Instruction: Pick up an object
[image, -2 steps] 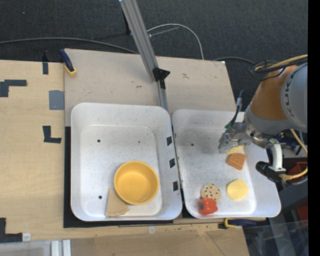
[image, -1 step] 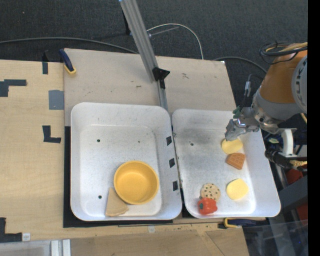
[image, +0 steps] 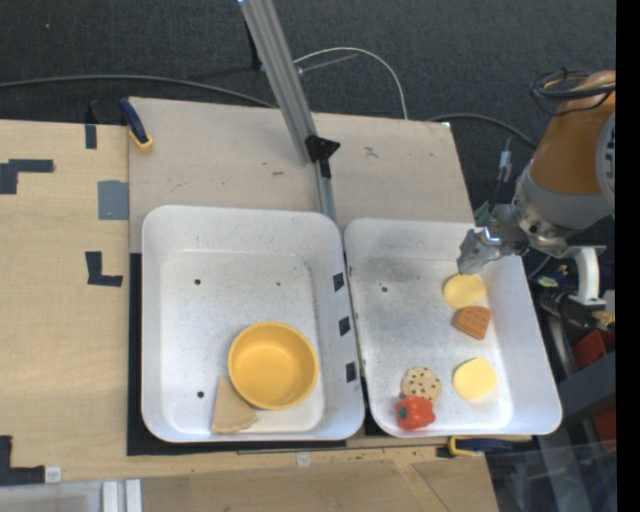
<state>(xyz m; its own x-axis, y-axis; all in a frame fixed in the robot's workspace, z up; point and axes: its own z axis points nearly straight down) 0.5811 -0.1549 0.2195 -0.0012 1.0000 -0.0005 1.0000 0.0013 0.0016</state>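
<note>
Two shallow white bins sit side by side on the desk (image: 230, 150), filling the lower centre of the frame. The left bin (image: 170, 240) carries a yellow bowl (image: 272, 365) near its lower middle, upright, with a tan wedge-shaped piece (image: 232, 412) touching its lower left edge. The right bin (image: 400, 250) carries five small objects grouped toward its right and lower part: a pale yellow rounded piece (image: 465, 291) at the upper right, an orange-brown wedge (image: 472, 322) just below and nearly touching it, a second yellow rounded piece (image: 475, 380) lower down, a speckled cookie-like disc (image: 421, 383) to its left, and a red object with a green spot (image: 415, 412) just below the disc, near the bin's lower rim. The arm (image: 570, 150) enters from the right of the frame, its orange band at the upper right. The end effector (image: 478, 252) is above the upper right of the right bin, just above the pale yellow rounded piece; it appears to grip nothing, though at this size its fingers cannot be told apart, so their opening cannot be determined. A grey metal pole (image: 285, 75) slants from the top centre down to the gap between the bins.
</note>
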